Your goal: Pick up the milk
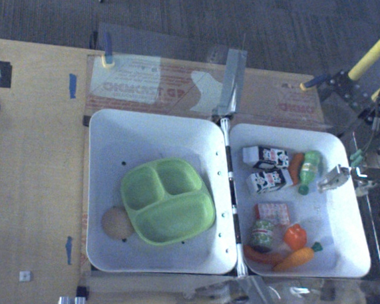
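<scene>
Hand (338, 177) hangs at the right bin's (359, 231) right rim, grip unreadable, well apart from two milk cartons (267, 167) lying upper left in that bin; probably light, stiff, best pinched across flat sides

Two bins (101, 173); one green tray (167, 200); two milk cartons (266, 156); one bottle (308, 169); one carrot (296, 258).

Dark grey carpet (269, 22) lies beyond a light wooden bench (28, 166) marked with blue tape (72, 85) and black tape (2, 73).
</scene>
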You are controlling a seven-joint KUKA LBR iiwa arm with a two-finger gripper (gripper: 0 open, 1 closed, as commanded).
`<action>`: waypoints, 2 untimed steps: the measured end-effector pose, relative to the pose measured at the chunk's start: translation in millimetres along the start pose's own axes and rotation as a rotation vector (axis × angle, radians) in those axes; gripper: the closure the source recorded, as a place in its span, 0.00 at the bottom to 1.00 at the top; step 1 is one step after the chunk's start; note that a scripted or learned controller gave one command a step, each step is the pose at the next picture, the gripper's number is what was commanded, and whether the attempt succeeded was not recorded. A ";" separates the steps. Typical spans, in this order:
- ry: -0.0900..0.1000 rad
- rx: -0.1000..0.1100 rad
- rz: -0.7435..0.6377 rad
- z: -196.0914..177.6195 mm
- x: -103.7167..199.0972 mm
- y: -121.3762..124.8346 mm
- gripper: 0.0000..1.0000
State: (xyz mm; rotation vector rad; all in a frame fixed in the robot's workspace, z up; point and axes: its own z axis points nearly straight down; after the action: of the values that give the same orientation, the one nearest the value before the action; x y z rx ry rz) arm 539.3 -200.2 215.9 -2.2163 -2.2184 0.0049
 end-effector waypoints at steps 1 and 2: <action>0.000 0.001 0.039 72.3 78.6 43.4 0.00; -0.002 -0.001 0.003 34.4 156.5 81.3 0.00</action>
State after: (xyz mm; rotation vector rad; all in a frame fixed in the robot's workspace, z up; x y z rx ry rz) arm 620.2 -43.5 181.3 -2.2218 -2.2163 0.0058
